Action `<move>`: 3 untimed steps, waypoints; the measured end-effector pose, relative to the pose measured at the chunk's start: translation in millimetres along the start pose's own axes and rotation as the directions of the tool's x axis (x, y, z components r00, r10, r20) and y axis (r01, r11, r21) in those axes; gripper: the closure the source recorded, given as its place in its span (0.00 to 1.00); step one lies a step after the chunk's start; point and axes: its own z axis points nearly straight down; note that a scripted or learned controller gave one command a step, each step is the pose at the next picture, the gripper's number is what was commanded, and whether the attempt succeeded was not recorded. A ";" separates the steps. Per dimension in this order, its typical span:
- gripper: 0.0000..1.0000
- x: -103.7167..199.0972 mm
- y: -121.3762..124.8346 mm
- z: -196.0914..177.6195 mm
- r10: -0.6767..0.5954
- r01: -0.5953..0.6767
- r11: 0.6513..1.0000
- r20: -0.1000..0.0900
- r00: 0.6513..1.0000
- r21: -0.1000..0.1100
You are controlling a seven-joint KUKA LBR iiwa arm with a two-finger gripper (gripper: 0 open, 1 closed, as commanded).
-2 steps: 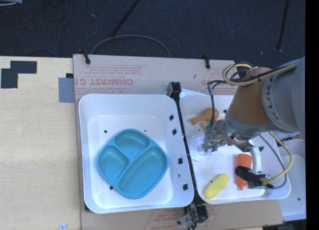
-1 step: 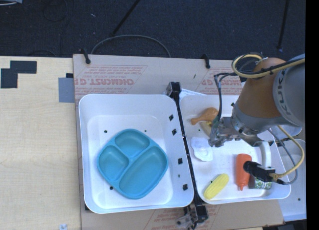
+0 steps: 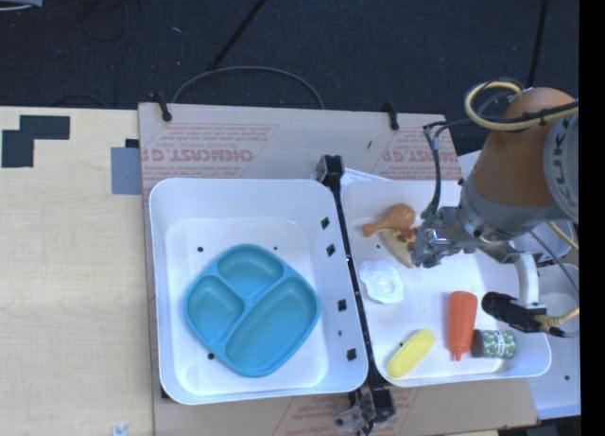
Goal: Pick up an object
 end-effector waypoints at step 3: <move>1.00 103.1 22.6 -30.5 -0.013 0.013 1.000 -0.001 1.000 0.004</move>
